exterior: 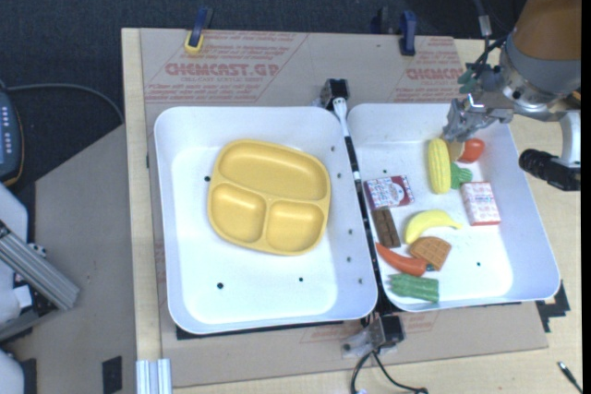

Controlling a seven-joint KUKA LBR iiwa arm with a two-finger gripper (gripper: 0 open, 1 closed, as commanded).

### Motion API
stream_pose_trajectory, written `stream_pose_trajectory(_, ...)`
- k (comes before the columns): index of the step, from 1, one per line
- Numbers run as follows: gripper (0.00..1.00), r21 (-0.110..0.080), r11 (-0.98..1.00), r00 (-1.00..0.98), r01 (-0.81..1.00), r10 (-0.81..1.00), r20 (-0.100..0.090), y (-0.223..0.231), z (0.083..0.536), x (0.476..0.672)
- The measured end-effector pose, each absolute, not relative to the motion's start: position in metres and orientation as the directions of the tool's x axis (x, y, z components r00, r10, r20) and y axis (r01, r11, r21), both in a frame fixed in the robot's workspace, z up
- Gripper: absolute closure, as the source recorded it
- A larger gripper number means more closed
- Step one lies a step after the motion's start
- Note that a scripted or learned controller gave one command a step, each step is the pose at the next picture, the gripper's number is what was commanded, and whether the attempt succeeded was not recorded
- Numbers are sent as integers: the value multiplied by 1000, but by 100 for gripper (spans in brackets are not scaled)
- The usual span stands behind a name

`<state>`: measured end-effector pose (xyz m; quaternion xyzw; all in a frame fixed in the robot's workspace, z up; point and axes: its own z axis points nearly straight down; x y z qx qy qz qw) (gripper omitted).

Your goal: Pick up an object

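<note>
My gripper (464, 126) hangs over the far part of the right bin (526, 277), just above a red tomato (472, 149) and beside a yellow corn cob (439, 164). Nothing shows between its fingers. Below lie a pink-and-white carton (480, 203), a red-and-white packet (389, 192), a brown bar (386, 227), a banana (431, 221), a toast-coloured piece (430, 251), a red pepper (400, 261) and a green vegetable (414, 289). A small green piece (461, 177) sits under the tomato.
The left bin (185, 272) holds a yellow three-compartment plate (269, 196). A black divider rail (351, 163) runs between the bins. Blue and yellow clamps (196, 30) hold the board at the back edge. A black knob (549, 169) juts in at the right.
</note>
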<state>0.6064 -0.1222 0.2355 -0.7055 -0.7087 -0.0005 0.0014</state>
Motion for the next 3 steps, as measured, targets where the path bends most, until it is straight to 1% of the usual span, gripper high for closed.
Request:
stream_pose_trajectory(1, 100, -2, 6, -6, 1000, 1000, 4, -68, 242, 590)
stream_pose_trajectory(2, 100, -4, 6, -6, 1000, 1000, 3, -12, 237, 577)
stream_pose_trajectory(3, 100, -5, 4, -4, 1000, 1000, 3, 29, 231, 541)
